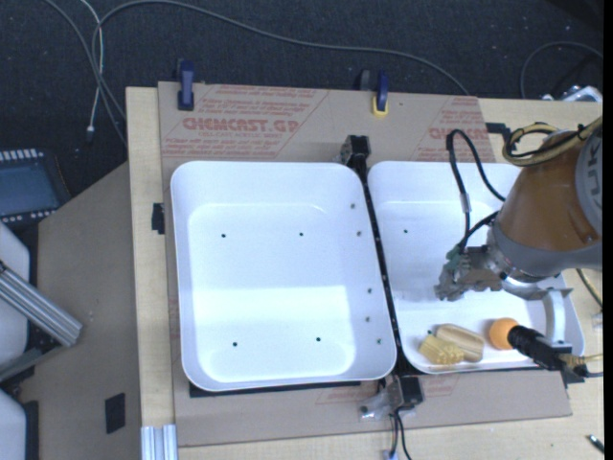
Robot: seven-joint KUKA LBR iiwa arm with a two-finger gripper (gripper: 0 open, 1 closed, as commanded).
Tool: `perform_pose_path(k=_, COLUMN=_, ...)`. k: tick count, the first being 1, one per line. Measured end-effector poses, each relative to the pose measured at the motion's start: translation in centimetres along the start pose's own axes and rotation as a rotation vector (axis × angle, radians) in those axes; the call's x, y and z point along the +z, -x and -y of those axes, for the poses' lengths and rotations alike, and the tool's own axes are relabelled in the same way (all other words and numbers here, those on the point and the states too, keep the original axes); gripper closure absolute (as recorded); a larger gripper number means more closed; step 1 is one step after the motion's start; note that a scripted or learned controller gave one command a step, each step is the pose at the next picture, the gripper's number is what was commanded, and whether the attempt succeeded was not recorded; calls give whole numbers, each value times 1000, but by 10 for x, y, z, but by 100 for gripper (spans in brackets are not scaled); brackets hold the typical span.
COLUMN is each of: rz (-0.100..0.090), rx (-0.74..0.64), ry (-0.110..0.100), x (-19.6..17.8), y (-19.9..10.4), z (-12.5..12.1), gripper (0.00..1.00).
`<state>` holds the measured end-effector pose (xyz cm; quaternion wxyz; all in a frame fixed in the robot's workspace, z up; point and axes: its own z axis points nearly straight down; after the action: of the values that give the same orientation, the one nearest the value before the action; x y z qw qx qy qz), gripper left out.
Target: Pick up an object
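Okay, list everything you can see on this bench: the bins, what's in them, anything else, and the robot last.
left bin: one, white, left side of the bench
right bin: one, white, beside it
bun-shaped piece: one, tan, front of right bin
knobbly piece: one, pale yellow, just in front of the tan one
ball: one, orange, right of the tan piece
board: one, brown, under both bins
clamps: two, blue, board's back edge
arm: one, grey and orange, from the right
gripper: one, dark, over right bin

text: "chemcast gp" | ink: red, large slanted letters | on: flat brown paper-faced board (pixel 316 105) | more: smaller red lines and a repeat at right, too blurred to read
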<state>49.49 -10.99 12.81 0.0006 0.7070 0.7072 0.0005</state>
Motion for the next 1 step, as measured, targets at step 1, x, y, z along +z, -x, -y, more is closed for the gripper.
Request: perform_pose_path(k=1, rz=0, rx=0, ry=-1, x=0, y=0, z=0, gripper=0)
